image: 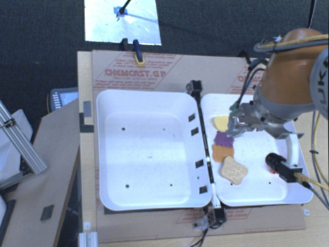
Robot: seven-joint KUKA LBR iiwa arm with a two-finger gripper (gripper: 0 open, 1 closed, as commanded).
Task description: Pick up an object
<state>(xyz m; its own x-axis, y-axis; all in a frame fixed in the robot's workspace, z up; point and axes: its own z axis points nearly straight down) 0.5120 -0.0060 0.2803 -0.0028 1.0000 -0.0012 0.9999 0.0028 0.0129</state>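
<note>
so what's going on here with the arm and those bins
A grey and orange robot arm reaches in from the right over the right bin, its gripper low above a cluster of small items along that bin's left side. There's a yellow piece, a purple piece, an orange piece and a toast-like slice. The gripper sits just above the purple piece, but nothing visibly sits between its fingers. The left bin sits alongside.

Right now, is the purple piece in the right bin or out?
In. The purple piece lies on the right bin floor, between yellow piece and orange piece.
</note>
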